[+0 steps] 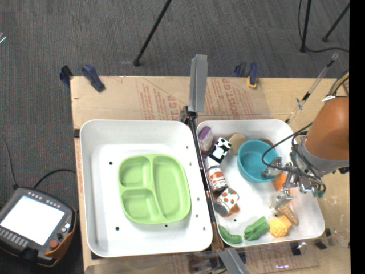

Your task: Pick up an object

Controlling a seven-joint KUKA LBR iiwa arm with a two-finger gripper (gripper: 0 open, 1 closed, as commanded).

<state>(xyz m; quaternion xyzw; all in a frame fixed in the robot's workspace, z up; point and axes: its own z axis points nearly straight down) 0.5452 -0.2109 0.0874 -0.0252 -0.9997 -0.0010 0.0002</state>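
Beneath tool (285, 194), perhaps half-hidden cone (288, 212)

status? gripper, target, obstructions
Gripper low in right bin, nothing visibly held. Under it: waffle cone, corn. Blue bowl close alongside.

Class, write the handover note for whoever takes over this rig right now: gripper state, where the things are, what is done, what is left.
Gripper: low over the right bin, near an orange piece beside the blue bowl; grip unclear.
Right bin also has a spotted cup, corn and a green vegetable.
Left bin holds the green divided tray.
Done: no pick confirmed.
Left: grasp one object and lift it.
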